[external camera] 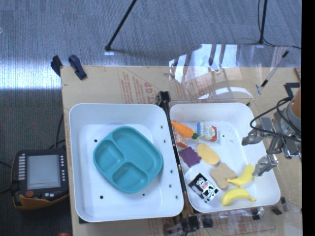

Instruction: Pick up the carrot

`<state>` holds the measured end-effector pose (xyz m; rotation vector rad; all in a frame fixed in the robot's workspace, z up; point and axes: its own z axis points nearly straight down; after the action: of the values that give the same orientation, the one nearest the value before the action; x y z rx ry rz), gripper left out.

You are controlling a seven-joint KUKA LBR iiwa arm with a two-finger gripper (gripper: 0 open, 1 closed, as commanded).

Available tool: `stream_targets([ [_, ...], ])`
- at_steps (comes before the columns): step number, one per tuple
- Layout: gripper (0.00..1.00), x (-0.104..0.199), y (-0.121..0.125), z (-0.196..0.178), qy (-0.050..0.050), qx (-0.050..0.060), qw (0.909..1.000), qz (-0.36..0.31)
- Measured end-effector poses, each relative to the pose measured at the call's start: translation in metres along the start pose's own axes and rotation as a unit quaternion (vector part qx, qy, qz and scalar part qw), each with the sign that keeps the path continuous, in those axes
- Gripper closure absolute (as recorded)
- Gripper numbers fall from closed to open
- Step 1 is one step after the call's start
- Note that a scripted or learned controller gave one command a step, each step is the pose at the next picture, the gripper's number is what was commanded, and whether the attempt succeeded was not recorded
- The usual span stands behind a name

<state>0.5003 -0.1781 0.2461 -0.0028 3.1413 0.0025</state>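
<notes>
The carrot [183, 130], orange with a green tip, lies near the left wall of the right bin [231, 109], at its upper left. My gripper [257, 153] hovers over the right side of that bin, far to the right of the carrot. Its two grey fingers [249, 139] stand apart, open, with nothing between them.
The right bin also holds a small carton [207, 131], a purple piece [189, 156], a yellow oval [208, 154], a toast slice [223, 174], a black-and-white box [203, 187] and two bananas [238, 196]. The left bin [83, 127] holds a teal divided plate [128, 159].
</notes>
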Motion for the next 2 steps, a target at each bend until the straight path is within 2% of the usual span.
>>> stream_targets([
  [1, 0.00, -0.030, 0.076, 0.096, 0.004, -0.002, 0.9998, 0.020],
  [2, 0.00, -0.074, 0.098, 0.159, 0.000, 0.000, 0.9938, 0.111],
])
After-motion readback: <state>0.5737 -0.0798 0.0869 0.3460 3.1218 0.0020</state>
